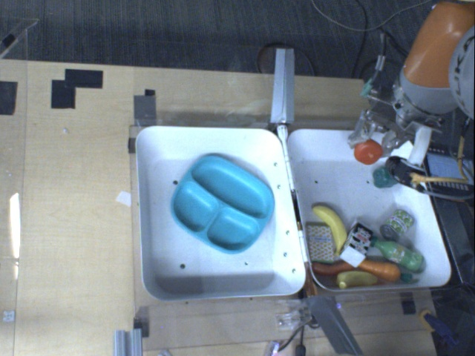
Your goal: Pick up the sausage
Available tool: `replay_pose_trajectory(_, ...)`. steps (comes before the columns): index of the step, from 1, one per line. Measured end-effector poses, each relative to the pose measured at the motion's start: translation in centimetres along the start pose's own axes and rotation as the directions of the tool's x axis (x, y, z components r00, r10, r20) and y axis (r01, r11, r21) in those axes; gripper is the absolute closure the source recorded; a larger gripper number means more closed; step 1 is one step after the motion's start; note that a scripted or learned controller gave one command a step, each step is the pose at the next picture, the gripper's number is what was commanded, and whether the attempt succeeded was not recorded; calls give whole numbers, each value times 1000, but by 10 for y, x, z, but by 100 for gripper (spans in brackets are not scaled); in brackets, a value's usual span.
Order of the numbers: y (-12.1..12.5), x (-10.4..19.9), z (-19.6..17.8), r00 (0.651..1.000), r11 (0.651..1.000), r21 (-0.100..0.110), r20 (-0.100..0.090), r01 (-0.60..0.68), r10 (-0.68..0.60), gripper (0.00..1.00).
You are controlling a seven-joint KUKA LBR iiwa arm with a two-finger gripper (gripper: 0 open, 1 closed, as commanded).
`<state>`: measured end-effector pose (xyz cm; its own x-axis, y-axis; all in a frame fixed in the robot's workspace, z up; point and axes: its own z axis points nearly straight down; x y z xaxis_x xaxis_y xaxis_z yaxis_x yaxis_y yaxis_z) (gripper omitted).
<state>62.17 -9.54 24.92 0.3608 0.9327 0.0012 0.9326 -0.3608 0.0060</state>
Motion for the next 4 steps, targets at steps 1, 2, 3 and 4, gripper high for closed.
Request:
replay_pose_trajectory(1, -38, -13, 146, 988, 988, 3, -1, 153, -153, 100)
replay_pose_trajectory(2, -38, -13, 146, 988, 988, 3, -1, 153, -153, 0)
replay_pose_trajectory(3, -67, -25, 159, 963, 963, -10, -2, 269, -269, 0)
replay_pose_trajectory(4, -65, -22, 147, 963, 963, -15, -4, 270, -270, 100)
